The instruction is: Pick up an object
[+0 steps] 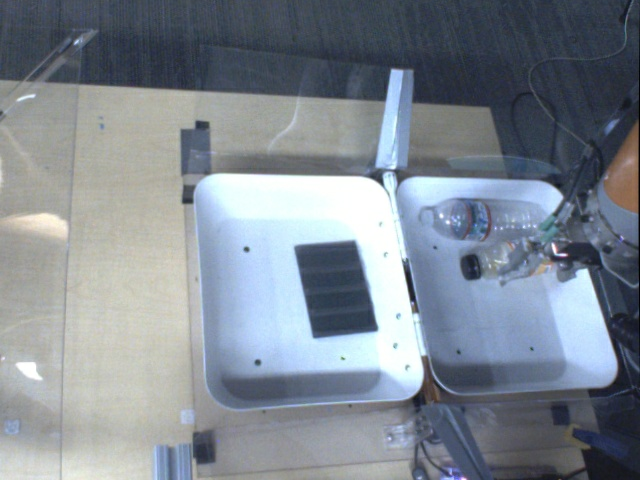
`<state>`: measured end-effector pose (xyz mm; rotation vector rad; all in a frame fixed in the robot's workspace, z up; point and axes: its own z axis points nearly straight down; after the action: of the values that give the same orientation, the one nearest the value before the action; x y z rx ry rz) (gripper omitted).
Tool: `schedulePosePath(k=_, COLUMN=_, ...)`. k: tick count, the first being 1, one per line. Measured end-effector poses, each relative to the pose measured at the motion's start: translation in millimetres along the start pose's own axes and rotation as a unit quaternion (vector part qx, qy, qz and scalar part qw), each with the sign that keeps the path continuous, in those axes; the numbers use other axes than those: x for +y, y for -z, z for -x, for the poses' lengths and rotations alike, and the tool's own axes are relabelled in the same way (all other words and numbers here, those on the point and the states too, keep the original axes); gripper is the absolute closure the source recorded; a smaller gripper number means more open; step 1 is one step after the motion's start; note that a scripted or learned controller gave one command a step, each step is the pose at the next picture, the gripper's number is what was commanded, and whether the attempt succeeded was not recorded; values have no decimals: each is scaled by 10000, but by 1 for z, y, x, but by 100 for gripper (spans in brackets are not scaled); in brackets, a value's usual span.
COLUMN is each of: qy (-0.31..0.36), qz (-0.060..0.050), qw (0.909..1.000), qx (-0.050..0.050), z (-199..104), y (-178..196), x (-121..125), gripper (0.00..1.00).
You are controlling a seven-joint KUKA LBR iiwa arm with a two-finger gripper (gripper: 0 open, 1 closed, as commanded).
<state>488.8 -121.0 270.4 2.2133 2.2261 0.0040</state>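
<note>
Although the clear plastic bottle (487, 218) wears a blue label, no writing on it can be read. It lies on its side near the far wall of the right bin (520, 358), with a small black-capped bottle (487, 264) just in front of it. From the bin's right edge the arm (620, 193) reaches in, its gripper (550, 256) low beside the small bottle; I cannot tell its state. Left of that bin, the left bin (240, 298) holds a dark ribbed block (336, 288).

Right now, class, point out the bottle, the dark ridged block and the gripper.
bottle (478, 218), camera view, on its label.
dark ridged block (335, 288), camera view, on its middle ridge.
gripper (548, 253), camera view, at its fingertips.
</note>
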Motion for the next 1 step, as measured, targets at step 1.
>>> schedulePosePath(k=1, qy=293, qz=-4, qw=9996, qx=1, z=-4, y=-51, x=43, gripper=0)
